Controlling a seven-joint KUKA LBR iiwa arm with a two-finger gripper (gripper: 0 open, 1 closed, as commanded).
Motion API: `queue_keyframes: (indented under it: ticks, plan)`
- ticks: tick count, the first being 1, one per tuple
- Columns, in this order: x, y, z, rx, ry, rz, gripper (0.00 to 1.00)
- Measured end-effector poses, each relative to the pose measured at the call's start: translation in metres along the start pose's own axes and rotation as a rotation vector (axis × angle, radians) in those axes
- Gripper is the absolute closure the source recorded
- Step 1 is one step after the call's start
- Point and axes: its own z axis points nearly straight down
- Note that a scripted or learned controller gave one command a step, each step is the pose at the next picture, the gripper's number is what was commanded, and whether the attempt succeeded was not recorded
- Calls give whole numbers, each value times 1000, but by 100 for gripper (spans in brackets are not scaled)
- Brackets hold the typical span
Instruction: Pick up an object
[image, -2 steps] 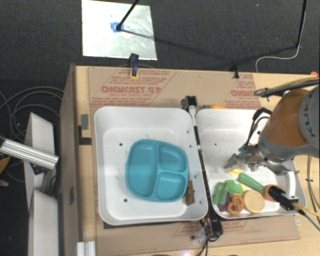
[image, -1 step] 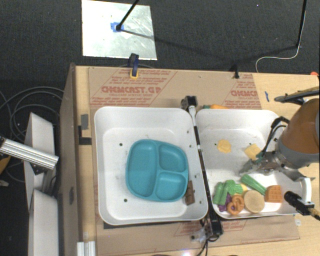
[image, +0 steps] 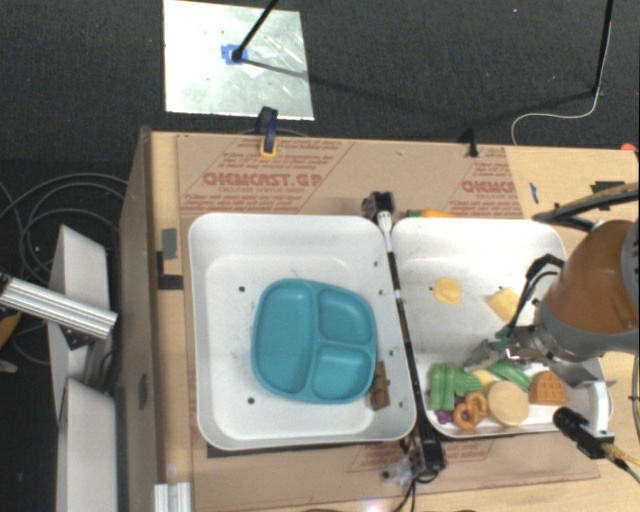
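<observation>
Right bin (image: 470, 240) | claw (image: 497, 350) above toy food (image: 490, 392)

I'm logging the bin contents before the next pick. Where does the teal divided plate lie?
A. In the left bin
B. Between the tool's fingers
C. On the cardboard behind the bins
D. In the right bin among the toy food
A: the teal divided plate lies flat on the floor of the left bin, while the toy food is heaped in the near corner of the right bin.
</observation>
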Motion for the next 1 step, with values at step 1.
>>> queue_keyframes:
  ticks: [1]
  plan:
    - [-17, 71, -2, -10, -4, -4, 0]
